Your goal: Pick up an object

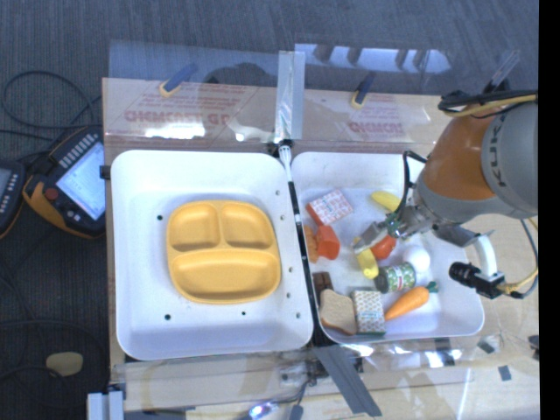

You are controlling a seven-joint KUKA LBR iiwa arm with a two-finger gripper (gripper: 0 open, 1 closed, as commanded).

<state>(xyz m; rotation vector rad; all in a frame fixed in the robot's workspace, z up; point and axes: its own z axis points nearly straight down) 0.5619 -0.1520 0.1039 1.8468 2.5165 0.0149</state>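
Observation:
The right bin (455,322) holds several small toy foods. My gripper (386,233) is down in its middle, just above a small red piece (382,248) and a yellow piece (366,262), and may be touching them. Around it lie a red-and-white box (330,206), an orange-red item (325,242), a yellow banana-like piece (385,201), a white egg shape (419,259), a green-labelled can (399,278), a carrot (409,301), a bread slice (337,312) and a patterned block (368,310). Nothing is visibly lifted.
The left bin (131,322) bears a yellow divided plate (224,250). A raised rim (297,234) separates the two bins. The arm's grey and orange body (477,169) hangs over the right bin's far right side. A teach pendant (70,186) lies left of the bench.

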